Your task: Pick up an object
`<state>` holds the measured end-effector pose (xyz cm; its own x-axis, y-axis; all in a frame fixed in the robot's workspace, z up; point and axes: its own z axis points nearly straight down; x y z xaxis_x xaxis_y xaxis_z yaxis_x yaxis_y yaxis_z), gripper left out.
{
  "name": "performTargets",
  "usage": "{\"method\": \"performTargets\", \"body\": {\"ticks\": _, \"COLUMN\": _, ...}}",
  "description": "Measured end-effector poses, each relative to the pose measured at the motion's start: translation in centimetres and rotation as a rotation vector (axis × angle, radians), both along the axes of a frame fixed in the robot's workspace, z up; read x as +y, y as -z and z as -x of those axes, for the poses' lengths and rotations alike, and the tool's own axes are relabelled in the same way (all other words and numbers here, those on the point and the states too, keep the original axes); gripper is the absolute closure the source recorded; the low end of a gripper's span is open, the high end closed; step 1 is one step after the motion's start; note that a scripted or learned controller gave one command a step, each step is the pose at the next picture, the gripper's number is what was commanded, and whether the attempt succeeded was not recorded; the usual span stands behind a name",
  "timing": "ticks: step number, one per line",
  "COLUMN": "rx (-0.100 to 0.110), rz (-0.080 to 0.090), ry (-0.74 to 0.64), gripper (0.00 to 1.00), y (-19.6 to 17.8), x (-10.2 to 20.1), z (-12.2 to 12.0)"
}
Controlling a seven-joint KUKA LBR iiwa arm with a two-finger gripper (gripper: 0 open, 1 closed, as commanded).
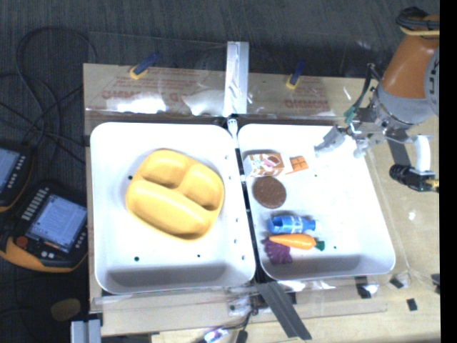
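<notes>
Pincer (348, 138) poised above the upper right corner of the right bin (357, 213), fingers spread with nothing between them, grey arm (408, 77) with its orange band leaning in from the right. Clustered along that bin's left side, well apart from the pincer: a small printed packet (263, 163), an orange block (300, 165) beside it, a brown disc (270, 191) below, then a blue bottle (291, 224), a toy carrot (293, 241) and a purple piece (278, 254). Filling much of the left bin (114, 263): a large yellow lumpy object (175, 193).
</notes>
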<state>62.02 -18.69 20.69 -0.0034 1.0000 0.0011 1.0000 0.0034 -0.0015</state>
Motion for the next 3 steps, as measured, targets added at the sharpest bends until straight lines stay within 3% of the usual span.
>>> {"method": "performTargets", "body": {"ticks": 1, "rx": -0.03, "rz": 0.011, "ry": -0.106, "gripper": 0.0, "y": 9.3, "x": 5.5, "z": -4.8}}
{"method": "performTargets", "body": {"ticks": 2, "rx": -0.047, "rz": 0.013, "ry": -0.186, "gripper": 0.0, "y": 9.8, "x": 2.8, "z": -4.4}}
{"method": "performTargets", "body": {"ticks": 3, "rx": -0.018, "rz": 0.012, "ry": -0.259, "gripper": 0.0, "y": 11.3, "x": 1.0, "z": -4.3}}
